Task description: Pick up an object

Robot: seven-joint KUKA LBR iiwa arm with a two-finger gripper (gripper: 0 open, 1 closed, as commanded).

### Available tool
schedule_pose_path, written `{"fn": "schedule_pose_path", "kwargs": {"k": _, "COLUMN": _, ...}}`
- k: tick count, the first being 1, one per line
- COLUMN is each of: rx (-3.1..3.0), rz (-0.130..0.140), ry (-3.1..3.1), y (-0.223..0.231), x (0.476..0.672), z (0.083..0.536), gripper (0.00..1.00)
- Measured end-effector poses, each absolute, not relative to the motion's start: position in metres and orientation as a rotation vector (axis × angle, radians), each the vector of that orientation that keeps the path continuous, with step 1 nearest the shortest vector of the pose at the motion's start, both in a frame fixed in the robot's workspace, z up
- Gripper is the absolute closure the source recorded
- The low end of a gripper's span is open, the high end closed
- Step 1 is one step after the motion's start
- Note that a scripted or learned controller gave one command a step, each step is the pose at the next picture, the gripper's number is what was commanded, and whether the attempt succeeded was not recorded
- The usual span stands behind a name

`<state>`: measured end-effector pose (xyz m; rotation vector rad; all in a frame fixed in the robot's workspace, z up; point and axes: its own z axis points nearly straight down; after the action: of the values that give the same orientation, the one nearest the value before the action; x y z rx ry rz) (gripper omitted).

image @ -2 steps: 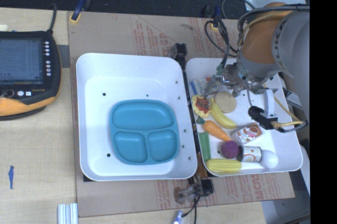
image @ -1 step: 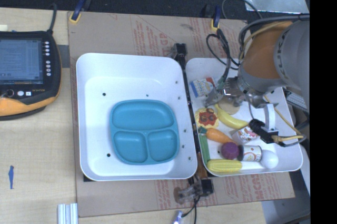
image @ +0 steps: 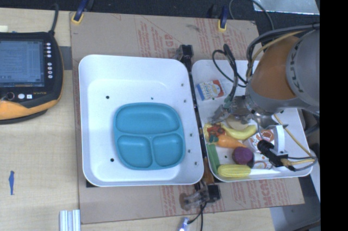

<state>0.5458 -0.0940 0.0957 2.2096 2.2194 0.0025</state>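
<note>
The claw (image: pixel 235 110) hangs above the banana (image: pixel 241 131) in the right bin (image: pixel 204 69); its state I cannot tell. The banana looks light, smooth; grasp its middle.

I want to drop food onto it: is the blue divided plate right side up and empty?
Yes. The blue plate lies flat in the left bin, hollows facing up, and all three sections show bare blue.
</note>
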Motion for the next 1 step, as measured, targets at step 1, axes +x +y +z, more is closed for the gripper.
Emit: {"fn": "schedule_pose_path", "kwargs": {"k": 1, "rx": 2.208, "rz": 0.005, "ry": 2.222, "y": -0.1095, "x": 0.5196, "z": 0.0952, "gripper": 0.0}}
